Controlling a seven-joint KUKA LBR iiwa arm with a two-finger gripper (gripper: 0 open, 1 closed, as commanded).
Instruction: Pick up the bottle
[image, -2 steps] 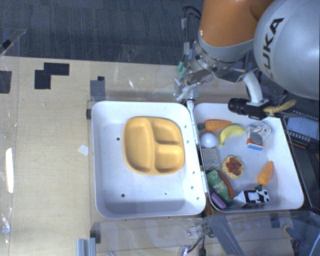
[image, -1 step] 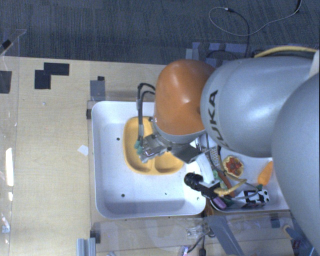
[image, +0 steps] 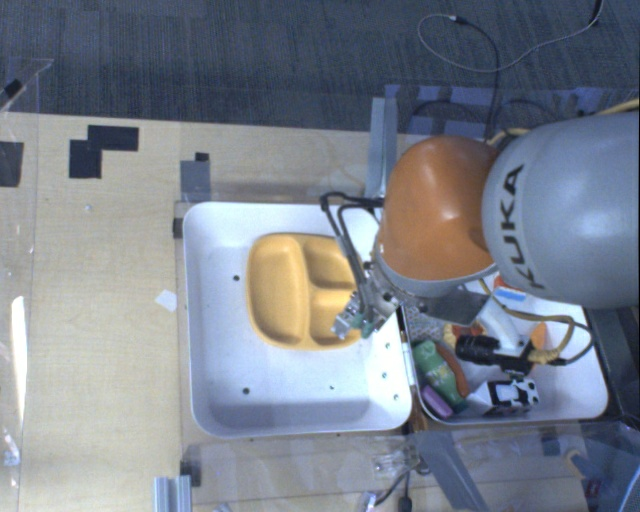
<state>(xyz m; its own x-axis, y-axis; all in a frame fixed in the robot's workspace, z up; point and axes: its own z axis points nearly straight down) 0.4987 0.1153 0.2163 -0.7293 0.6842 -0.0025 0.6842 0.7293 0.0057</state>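
The left bin (image: 215, 400) sits at the middle of the frame and bears a yellow tray (image: 290, 290) with compartments, lying in the bin's upper half; the rest of its floor is bare white. At the tray's right edge, near the frame's centre, the gripper (image: 358, 318) hangs low over the bin's right side; its tip is small and cluttered with wiring, so whether it is spread or closed I cannot tell, and nothing can be made out in it. Further right, the arm (image: 500, 210) covers most of the right bin (image: 590, 395). At lower right, a green bottle-like thing (image: 436, 365) lies among mixed items — likely the bottle, still in its bin; by my reading the pick is not yet made.
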